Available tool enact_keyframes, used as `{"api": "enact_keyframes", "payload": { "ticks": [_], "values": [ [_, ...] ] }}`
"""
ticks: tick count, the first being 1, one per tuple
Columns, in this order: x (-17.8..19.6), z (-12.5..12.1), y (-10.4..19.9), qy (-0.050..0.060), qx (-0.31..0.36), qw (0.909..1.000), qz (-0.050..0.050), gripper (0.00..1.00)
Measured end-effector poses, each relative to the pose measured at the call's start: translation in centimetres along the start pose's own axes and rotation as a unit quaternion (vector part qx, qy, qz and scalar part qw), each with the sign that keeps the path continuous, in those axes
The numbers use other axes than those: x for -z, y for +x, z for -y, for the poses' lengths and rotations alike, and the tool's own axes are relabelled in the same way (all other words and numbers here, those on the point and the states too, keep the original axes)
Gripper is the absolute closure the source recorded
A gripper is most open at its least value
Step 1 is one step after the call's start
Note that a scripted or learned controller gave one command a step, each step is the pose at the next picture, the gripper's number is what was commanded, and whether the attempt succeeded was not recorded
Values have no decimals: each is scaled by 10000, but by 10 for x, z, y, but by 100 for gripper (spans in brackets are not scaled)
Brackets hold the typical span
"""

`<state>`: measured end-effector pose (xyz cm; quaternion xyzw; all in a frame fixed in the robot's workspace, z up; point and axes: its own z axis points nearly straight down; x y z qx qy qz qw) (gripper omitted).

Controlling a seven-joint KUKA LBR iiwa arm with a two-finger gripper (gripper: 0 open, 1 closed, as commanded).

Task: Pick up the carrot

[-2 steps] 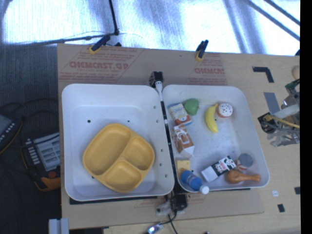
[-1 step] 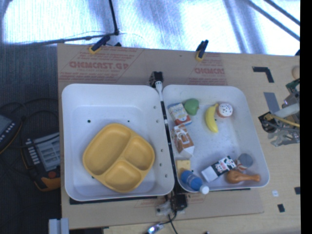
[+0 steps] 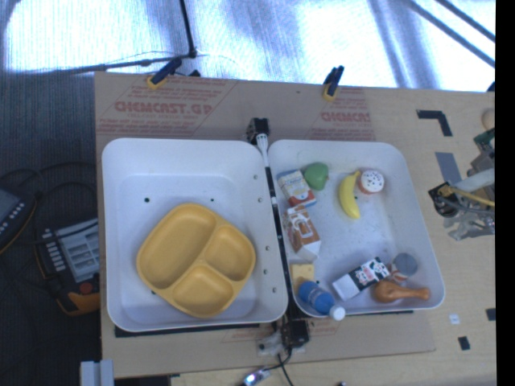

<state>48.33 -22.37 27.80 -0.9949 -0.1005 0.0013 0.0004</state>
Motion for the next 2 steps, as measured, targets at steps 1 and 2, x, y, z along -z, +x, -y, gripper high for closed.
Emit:
{"api": "enact_keyframes", "payload": {
  "ticks": [1, 2],
  "values": [
    [5, 0, 0, -2, 0, 10000, 0, 100],
    [-12, 0, 0, 1, 74, 10000, 4, 100]
  ]
}}
